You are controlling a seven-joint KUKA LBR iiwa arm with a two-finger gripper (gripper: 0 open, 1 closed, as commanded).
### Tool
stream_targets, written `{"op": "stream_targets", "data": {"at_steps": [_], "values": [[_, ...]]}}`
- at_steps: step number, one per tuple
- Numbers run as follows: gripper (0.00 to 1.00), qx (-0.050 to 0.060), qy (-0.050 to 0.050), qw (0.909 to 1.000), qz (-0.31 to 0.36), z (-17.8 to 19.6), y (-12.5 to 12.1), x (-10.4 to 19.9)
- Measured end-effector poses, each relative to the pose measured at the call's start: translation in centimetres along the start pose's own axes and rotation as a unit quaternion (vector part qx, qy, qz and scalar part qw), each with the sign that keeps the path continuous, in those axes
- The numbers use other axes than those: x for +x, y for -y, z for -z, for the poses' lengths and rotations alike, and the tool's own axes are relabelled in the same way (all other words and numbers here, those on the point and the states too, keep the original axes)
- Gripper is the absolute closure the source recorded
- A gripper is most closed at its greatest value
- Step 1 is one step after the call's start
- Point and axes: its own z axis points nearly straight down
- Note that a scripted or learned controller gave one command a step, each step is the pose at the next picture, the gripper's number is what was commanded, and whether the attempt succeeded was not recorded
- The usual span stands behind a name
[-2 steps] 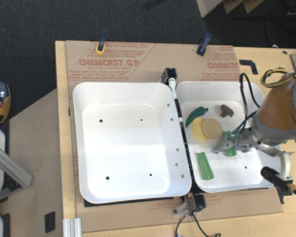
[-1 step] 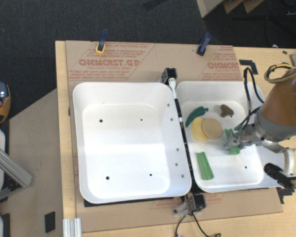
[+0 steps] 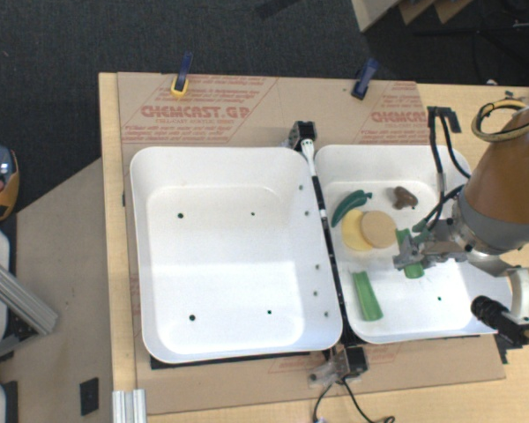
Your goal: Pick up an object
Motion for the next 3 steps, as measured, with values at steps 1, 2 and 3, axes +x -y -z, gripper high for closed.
{"op": "stream_targets", "data": {"at_steps": [1,2,3], "values": [[1.0,-0.003,0.001,1.0,0.0,8.3,-0.3,3.5],[1.0,-0.002,0.0,1.0,0.001,12.2,-0.1,10.6],[1.0,0.002,0.0,1.0,0.0,6.9,-1.4,16.0]]}}
